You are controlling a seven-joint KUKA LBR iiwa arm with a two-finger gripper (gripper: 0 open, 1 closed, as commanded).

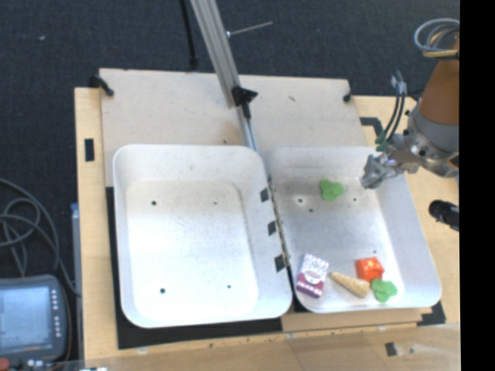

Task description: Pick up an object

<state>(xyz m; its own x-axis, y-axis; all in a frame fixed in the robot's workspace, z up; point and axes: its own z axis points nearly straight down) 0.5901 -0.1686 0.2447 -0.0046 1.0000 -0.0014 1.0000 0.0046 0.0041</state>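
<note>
Right now hand [373, 171] hovers nr green blob [332, 190] in rt bin [402, 230], grip state unclear.

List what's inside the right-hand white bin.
In the right-hand white bin: a green lump, purple-and-white carton, tan cone, orange-red block, second green piece. The gripper covers the rim beneath it.

In the right bin [402, 230], a lone piece [332, 190] lies behind four, seemingly clustered, items [348, 278].

Small green object [332, 190] on right bin's [402, 230] floor, upper middle.
</note>
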